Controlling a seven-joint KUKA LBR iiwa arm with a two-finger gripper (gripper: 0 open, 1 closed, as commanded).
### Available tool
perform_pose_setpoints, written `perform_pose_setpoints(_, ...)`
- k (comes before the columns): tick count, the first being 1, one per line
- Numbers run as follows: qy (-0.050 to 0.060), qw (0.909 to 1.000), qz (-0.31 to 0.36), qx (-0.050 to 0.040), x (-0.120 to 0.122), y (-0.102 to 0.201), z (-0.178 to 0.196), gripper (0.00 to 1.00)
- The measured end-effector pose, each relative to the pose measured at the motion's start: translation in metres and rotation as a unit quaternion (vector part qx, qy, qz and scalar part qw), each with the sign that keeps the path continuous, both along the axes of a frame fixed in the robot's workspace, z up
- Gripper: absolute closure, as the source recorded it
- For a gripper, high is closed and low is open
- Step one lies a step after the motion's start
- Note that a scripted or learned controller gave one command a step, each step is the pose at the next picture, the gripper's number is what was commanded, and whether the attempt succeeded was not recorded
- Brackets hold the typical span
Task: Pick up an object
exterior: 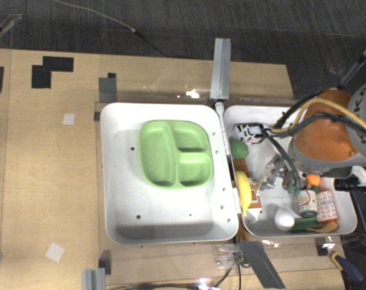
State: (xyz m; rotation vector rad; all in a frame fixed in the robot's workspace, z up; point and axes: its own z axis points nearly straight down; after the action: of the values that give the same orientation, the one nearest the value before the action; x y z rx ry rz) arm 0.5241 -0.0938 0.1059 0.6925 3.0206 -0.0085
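Gripper (272,177) is low in the right bin (351,222), just right of the banana (244,192); can't tell its state. Pickable clutter sits around it: green ball (238,149) above the banana, white egg (284,220) and can (306,203) lower right. Green tray (174,153) is well left.

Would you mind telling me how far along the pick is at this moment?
Done: the arm's metal two-finger gripper has reached into the right white bin, above the yellow banana-shaped toy and small can. In hand: nothing visibly gripped. Left: closing on an object and lifting it.
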Motion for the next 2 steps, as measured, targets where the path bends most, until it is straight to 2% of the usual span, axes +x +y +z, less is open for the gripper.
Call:
perform_pose_setpoints(1, 0.0, 1.0, 0.0, -0.0009, 0.0, -0.001, 0.0, 0.0)
perform_pose_setpoints(2, 0.007, 1.0, 0.001, 0.0059, -0.03, -0.017, -0.014, 0.0)
